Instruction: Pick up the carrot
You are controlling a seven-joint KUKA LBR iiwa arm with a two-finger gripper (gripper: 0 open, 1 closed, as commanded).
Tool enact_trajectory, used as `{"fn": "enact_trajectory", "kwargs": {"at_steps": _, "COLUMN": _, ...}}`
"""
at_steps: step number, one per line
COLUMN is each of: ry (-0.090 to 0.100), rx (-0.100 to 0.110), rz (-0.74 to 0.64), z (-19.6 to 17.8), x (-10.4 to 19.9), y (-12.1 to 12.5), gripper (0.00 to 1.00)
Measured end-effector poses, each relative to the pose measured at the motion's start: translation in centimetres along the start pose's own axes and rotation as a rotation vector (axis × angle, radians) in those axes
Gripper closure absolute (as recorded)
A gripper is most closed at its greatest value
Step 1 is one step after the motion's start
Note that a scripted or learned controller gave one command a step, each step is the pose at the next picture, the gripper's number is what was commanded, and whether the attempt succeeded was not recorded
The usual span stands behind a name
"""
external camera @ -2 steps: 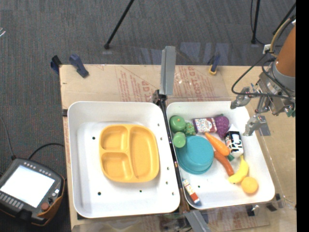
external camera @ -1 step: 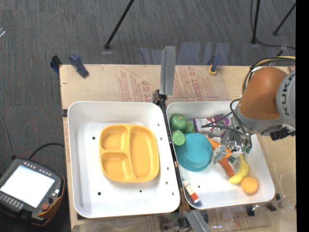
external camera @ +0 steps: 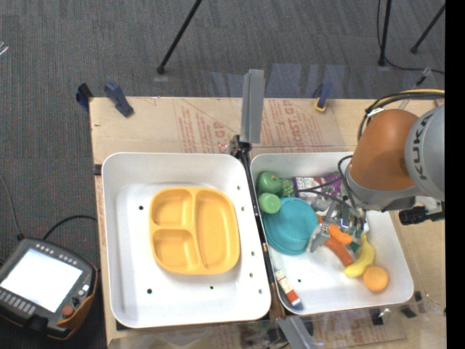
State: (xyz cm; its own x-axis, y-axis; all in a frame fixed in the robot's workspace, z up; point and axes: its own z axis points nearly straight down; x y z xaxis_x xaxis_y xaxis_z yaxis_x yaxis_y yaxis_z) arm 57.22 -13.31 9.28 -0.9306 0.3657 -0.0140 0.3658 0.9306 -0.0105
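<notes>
hand [external camera: 336, 230] low in right bin [external camera: 398, 264], over carrot | finger state: cannot tell, wrist blocks it | carrot [external camera: 338, 250] in right bin between teal bowl [external camera: 290, 226] and banana [external camera: 361, 260], touching banana | orange [external camera: 375, 278] just beside banana | yellow tray [external camera: 195, 230] in left bin [external camera: 120, 267]

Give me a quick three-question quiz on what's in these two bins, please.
1. True or false: the yellow divided plate lies in the left bin.
2. Which sits nearest the gripper? A) the carrot B) the green apple C) the orange
3. Fill in: the banana lies between the carrot and the ____.

Key: 1 true; 2 A; 3 orange.
</notes>
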Motion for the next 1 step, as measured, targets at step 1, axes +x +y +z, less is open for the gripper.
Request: {"fn": "enact_trajectory", "kwargs": {"at_steps": 1, "ry": -0.004, "rx": 0.007, "rz": -0.003, "z": -1.05, "x": -0.18, "y": -0.31, "gripper": 1.0}}
